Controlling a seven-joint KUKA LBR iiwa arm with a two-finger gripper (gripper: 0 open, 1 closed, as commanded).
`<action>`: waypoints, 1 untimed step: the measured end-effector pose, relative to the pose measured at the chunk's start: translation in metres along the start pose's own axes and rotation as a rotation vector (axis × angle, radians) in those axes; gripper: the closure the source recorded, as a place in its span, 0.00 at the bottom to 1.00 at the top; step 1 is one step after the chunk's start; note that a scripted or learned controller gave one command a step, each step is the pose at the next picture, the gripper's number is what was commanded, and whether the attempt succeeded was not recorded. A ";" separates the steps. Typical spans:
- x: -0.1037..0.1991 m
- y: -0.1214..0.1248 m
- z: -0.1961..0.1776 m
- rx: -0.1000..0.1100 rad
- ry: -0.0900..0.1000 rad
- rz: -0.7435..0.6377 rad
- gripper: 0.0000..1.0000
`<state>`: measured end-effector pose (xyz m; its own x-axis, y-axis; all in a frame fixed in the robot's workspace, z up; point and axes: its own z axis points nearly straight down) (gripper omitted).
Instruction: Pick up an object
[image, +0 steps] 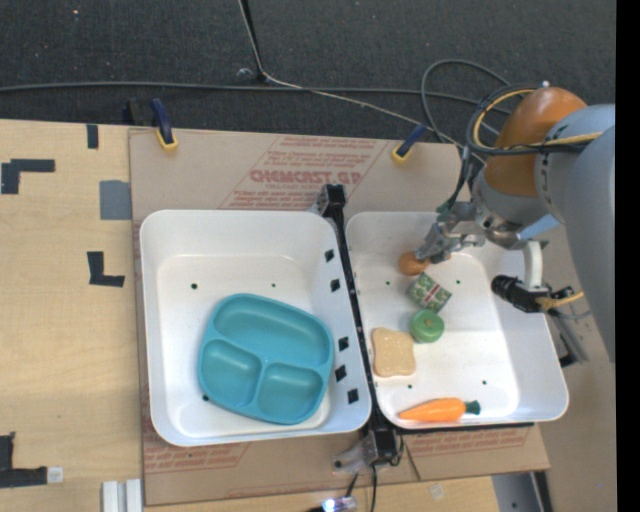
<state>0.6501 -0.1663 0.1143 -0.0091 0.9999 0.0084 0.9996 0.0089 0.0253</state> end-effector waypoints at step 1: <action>0.007 0.003 -0.045 0.021 -0.010 0.006 1.00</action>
<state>0.6515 -0.1596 0.1593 -0.0026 1.0000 -0.0014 1.0000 0.0026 0.0040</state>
